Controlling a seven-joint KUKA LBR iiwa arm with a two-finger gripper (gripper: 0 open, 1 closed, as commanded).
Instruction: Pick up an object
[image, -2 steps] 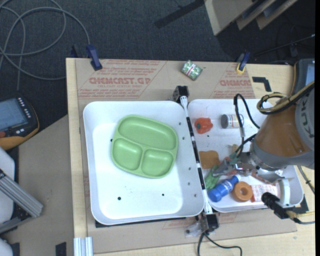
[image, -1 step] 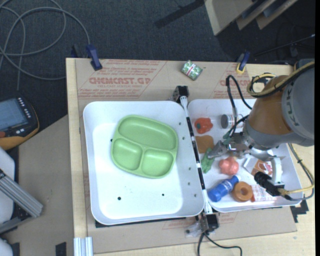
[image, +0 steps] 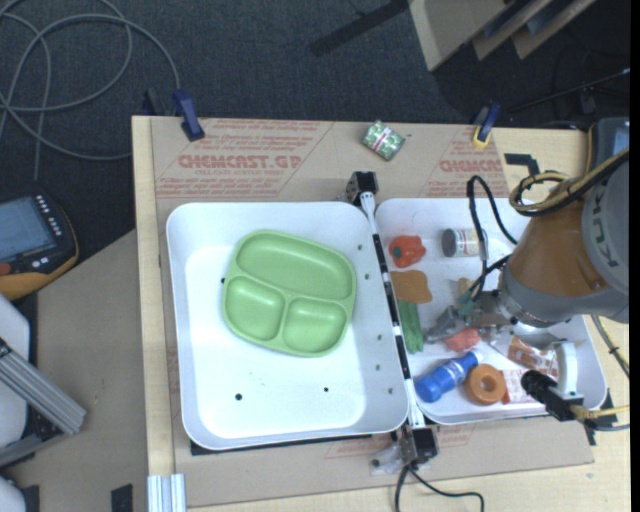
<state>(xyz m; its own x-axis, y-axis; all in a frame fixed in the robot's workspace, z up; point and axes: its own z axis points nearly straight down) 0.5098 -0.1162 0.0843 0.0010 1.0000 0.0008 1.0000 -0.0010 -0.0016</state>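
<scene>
The right bin (image: 590, 372) holds several small objects. Among them are a red piece (image: 405, 250), a brown piece (image: 412, 288), a small jar (image: 461, 241), a green strip (image: 410, 327), a blue bottle (image: 444, 379) and an orange ring (image: 487, 384). My gripper (image: 462, 318) is low in the middle of this bin, pointing left, just above a pink-red object (image: 462, 341). The wrist, with its orange band (image: 555, 255), hides whatever lies beneath it.
A green three-compartment plate (image: 288, 292) lies in the left bin (image: 200, 380). A white and red packet (image: 530, 356) sits at the right bin's near right side. A small green wrapped object (image: 383, 140) rests on the board behind the bins. Black cables loop over the arm.
</scene>
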